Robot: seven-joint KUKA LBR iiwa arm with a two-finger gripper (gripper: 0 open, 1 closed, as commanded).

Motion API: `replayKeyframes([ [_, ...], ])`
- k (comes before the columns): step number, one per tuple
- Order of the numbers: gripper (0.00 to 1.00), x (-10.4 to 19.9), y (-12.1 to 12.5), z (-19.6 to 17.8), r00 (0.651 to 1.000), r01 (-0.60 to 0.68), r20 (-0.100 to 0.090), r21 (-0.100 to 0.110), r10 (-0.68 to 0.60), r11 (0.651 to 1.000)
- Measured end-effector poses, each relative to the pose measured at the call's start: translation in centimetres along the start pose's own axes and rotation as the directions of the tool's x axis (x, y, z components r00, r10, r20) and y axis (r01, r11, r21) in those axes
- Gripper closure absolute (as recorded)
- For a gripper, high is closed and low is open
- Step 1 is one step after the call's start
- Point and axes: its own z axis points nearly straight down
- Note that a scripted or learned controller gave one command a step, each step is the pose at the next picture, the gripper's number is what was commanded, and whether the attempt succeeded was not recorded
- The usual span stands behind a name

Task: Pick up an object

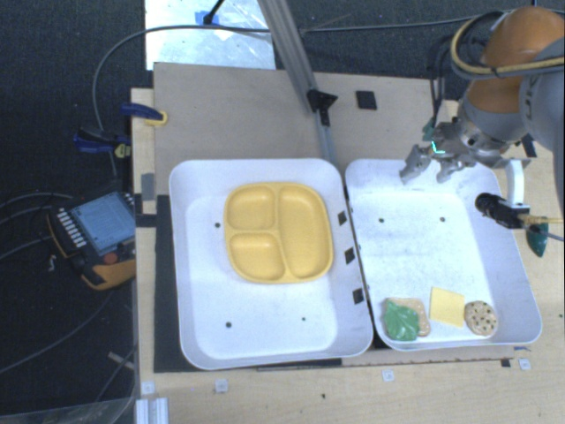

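The right bin (441, 237) holds three small items along its near edge: a green leafy piece on a tan slice (404, 319), a yellow cheese square (447, 306) and a round speckled cookie (480, 318). My gripper (432, 167) hangs over the bin's far rim, well away from those items. Its two fingers are spread apart with nothing between them. A yellow divided plate (278, 232) lies in the left bin (265, 325).
The grey arm with its orange band (521, 38) reaches in from the upper right. A grey pole (296, 60) slants across the cardboard behind the bins. A handheld device (95, 237) and cables lie on the floor at left.
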Motion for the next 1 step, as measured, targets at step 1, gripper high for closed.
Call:
replayKeyframes([
  [1,0.00,0.00,0.06,-0.11,1.000,0.000,0.000,-0.002,0.000,1.000],
])
